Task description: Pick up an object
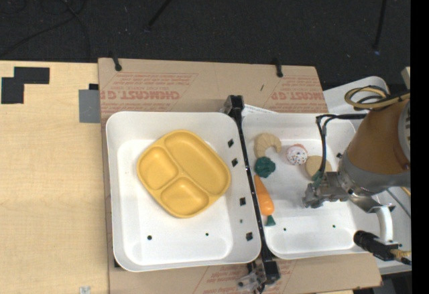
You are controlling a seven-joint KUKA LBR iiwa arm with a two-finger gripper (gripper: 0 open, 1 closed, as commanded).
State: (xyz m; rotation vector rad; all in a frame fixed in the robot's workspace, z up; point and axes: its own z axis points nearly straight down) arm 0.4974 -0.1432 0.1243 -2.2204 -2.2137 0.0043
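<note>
The arm (379, 152) reaches in from the right and hangs low over the right bin (315, 246), with its pincer (316, 195) down near the bin floor in the middle of that bin. Whether the pincer is wide or narrow I cannot tell, since its tip is dark and small against the white, and nothing is visibly between it. The likely things to pick all lie in the right bin: a carrot (264, 197) along the left wall, a green broccoli piece (265, 167) just above it, a beige croissant-like item (268, 144) farther back, a small white ball with red spots (297, 155), and a tan round piece (314, 165) just beside the arm's cable. The left bin (134, 246) carries a yellow divided plate (184, 172). The step in hand looks like the descent onto a target, though the pincer sits over bare floor, apart from every object. The next move would call for shifting toward the tan piece or the ball before closing, or the grasp will likely come up with nothing.
</note>
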